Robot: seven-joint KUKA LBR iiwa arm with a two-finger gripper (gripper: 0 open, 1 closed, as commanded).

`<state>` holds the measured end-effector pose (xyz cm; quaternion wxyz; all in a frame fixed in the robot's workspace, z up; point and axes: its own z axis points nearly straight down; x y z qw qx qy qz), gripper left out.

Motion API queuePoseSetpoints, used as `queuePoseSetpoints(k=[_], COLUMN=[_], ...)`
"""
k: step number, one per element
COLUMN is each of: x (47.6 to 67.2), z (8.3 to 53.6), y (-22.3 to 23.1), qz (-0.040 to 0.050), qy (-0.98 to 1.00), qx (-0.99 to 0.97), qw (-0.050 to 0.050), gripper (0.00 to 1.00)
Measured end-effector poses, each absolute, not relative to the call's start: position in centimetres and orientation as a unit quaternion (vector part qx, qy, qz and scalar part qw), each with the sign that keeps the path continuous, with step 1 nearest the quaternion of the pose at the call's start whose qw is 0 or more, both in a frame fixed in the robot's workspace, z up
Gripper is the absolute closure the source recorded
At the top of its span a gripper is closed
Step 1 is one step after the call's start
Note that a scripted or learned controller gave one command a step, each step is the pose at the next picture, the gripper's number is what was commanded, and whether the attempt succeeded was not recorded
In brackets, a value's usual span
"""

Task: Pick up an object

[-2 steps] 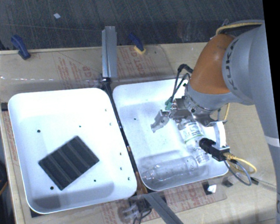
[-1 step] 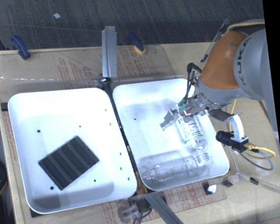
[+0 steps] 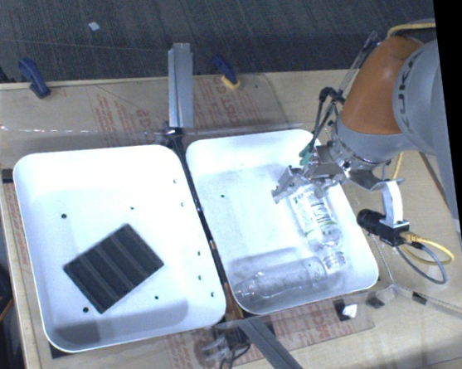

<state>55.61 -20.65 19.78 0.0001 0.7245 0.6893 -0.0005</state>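
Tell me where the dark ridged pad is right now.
The dark ridged pad lies flat in the left bin, toward its near left corner, well apart from the two clear bottles in the right bin.

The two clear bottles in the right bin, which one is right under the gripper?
The labelled bottle along the bin's right side, just below the gripper; the other bottle lies across the near edge.

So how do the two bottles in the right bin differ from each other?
The labelled bottle lies along the bin's right side, pointing nearly away from the camera; the plain bottle lies across the near edge. The labelled bottle carries a white printed label, the plain bottle shows none. The gripper is right at the labelled bottle's far end, away from the plain bottle. Both are clear plastic and lie on their sides in the right bin.
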Motion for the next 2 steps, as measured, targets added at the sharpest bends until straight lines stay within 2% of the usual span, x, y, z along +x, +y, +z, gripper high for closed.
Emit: queuePoseSetpoints(k=[1,2], x=[55.61,55.71], z=[19.77,20.75], y=[-20.64,-20.62], qz=[-0.0006,-0.0005], qy=[0.689,0.691], qx=[0.725,0.723], qw=[0.000,0.000], gripper=[0.00,1.00])
